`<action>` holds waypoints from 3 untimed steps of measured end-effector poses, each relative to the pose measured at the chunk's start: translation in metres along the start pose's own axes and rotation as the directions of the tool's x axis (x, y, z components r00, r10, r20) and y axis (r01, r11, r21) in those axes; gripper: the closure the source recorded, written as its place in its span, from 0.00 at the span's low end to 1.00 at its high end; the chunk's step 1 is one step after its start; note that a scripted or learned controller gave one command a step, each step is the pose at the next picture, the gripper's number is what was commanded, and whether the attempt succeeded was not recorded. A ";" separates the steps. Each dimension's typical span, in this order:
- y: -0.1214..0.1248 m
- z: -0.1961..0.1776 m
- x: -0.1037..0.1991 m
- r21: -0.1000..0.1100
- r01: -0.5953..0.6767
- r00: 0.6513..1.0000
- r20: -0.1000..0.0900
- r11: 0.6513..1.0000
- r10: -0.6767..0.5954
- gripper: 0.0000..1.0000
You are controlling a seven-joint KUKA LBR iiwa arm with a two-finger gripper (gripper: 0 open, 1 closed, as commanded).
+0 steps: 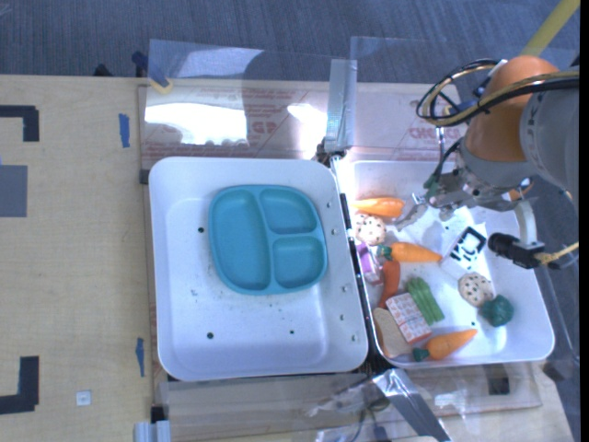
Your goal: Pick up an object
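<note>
Two bins sit side by side on the bench: the left bin [175, 330] fills the frame's centre, the right bin [534, 334] the lower right. A divided tray [267, 239] lies in the left bin, toward its upper middle. The right bin holds a crowd of toy foods: a carrot [379, 207] near its upper left, another carrot [416, 254] below it, a cookie [475, 289] right of centre, a round piece [498, 311] just beside it, and a third carrot [451, 343] along the lower edge. The gripper [440, 197] hangs over the bin's upper part, right of the top carrot.

Grey arm [552, 127] with an orange band [502, 109], black looped cables [451, 86] and a metal gripper [442, 196].
</note>
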State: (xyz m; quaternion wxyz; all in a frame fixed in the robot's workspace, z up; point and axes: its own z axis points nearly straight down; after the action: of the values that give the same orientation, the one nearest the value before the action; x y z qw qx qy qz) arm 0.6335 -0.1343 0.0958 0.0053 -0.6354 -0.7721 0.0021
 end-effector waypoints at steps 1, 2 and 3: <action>-0.039 0.009 0.047 -0.015 0.083 0.997 0.008 0.996 -0.083 0.00; -0.067 0.009 0.046 -0.013 0.380 0.925 0.013 0.925 -0.380 0.00; -0.065 -0.004 0.046 -0.020 0.379 0.926 0.017 0.925 -0.378 1.00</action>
State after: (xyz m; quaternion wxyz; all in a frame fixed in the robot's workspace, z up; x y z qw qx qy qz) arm 0.5611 -0.1018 0.1006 -0.0068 -0.4746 -0.8802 -0.0038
